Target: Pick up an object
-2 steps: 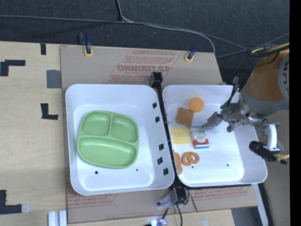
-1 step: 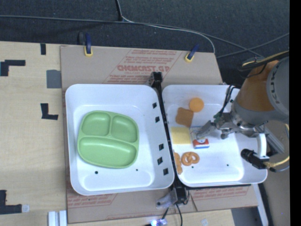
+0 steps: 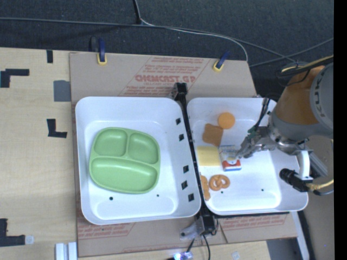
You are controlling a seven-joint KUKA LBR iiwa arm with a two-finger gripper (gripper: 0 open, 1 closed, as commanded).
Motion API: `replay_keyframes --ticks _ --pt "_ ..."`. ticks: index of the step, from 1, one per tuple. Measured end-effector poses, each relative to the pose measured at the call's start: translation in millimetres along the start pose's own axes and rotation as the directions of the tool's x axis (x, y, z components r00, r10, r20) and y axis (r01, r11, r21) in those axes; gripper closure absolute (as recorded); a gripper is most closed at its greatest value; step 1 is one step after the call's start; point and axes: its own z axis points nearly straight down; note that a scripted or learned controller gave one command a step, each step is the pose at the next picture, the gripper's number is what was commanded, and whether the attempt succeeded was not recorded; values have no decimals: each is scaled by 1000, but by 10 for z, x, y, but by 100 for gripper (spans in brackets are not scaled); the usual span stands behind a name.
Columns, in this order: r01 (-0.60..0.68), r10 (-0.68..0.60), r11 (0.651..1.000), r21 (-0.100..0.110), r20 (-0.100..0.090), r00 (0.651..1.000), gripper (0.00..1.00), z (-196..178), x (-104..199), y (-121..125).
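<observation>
Gripper down in the right bin, nothing lifted yet.

The gripper (image 3: 234,157) sits low in the right bin (image 3: 271,196), at a small red-white-blue block (image 3: 232,165) beside the yellow block (image 3: 207,156); whether the jaws are apart or closed I cannot tell (too small). Judged: approach done, grasp and lift left. The small block lies flat, long axis roughly left-right. Brown block (image 3: 213,134), orange ball (image 3: 226,120) and pretzel (image 3: 219,182) lie nearby.

Red printed lettering is showing on the cardboard sheet (image 3: 162,75) lying under the bins, toward twelve o'clock. Its largest line is reading roughly "CHEMCAST GP"; the smaller lines are staying too blurred to read.
</observation>
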Motion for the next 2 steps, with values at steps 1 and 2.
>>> replay_keyframes --ticks 1,2 --pt "-1 1 1000 -5 1 1000 100 -421 -15 1" --pt "0 0 1000 -5 1 1000 100 -837 -10 5"
